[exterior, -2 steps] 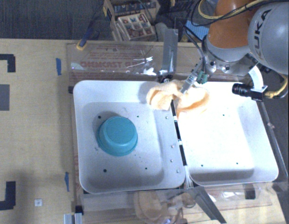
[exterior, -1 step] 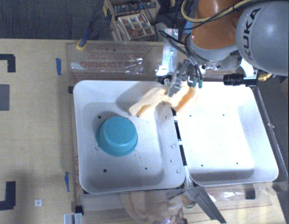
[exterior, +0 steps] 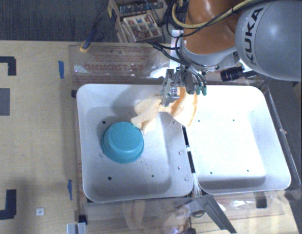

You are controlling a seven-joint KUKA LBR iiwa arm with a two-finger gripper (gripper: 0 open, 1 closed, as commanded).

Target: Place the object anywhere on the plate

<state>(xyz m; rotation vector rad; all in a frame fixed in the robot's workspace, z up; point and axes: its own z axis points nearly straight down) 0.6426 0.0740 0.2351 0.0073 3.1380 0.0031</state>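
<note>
Two white bins on tabletop (exterior: 34, 130). Gripper (exterior: 179, 92) above left bin's (exterior: 92, 179) right rim, fingers grasping yellow-orange soft object (exterior: 182, 108); its pale end (exterior: 146, 113) trails toward blue plate (exterior: 122, 141), just short of it.

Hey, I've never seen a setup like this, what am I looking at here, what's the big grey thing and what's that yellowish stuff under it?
The picture is taken by one camera fixed above a workbench, looking down at a slant. The big grey and orange thing is a KUKA robot arm reaching in from the right. At its end is a gripper, its two-fingered hand.

On the bench sit two shallow white bins. The left bin holds a round blue plate, which looks rather like a shallow dish. The right bin sits beside it.

The yellowish stuff is a soft, floppy object, pale yellow and orange. It hangs from the gripper over the back of the left bin, near the divide between the bins. It is not on the plate yet.
</note>
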